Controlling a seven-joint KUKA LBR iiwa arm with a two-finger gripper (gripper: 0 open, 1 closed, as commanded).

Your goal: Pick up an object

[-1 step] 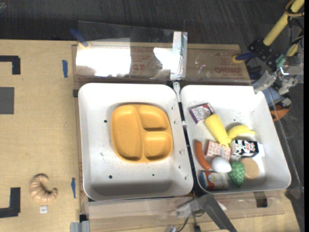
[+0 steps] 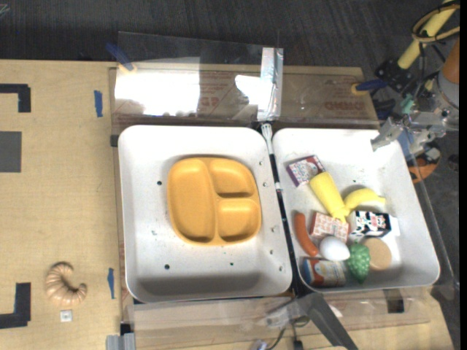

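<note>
Far left on the bench lies a toy croissant, then the left bin w/ a yellow divided plate, then the right bin full of toy food: a small snack pack, a red hot dog, a yellow bottle, a white egg, a green berry, a banana, a cow-print carton & a tan cookie. The gripper sits at the right bin's top right corner, above the pile & touching nothing; it's too small to tell if it's wide or narrow. I think it's the start of the pick: next it should go down & left over one toy, maybe the banana, & drop straight onto it w/o bumping the ones packed close by.
</note>
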